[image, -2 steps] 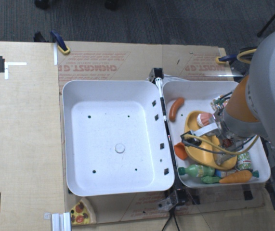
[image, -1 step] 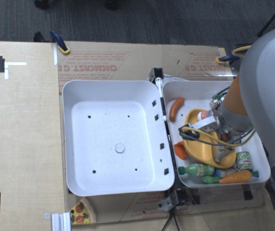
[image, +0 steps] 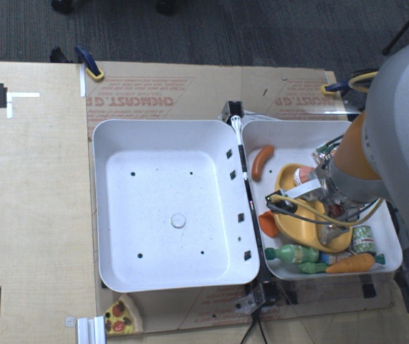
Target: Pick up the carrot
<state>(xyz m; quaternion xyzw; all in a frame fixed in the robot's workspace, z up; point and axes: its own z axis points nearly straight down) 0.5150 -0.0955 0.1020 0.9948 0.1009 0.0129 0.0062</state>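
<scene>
The gripper hangs over the yellow bowl in the right bin. Its opening cannot be determined, and no object is visibly held.

The carrot lies flat just past the gripper, toward the bin's near wall. The small can sits between carrot and gripper, and the green bottle lies beyond the leafy end.

Expected handling: light, rigid, smooth, tapered, so liable to slip. Grasp at 1 place: mid-body, across the width, clear of the can.
</scene>
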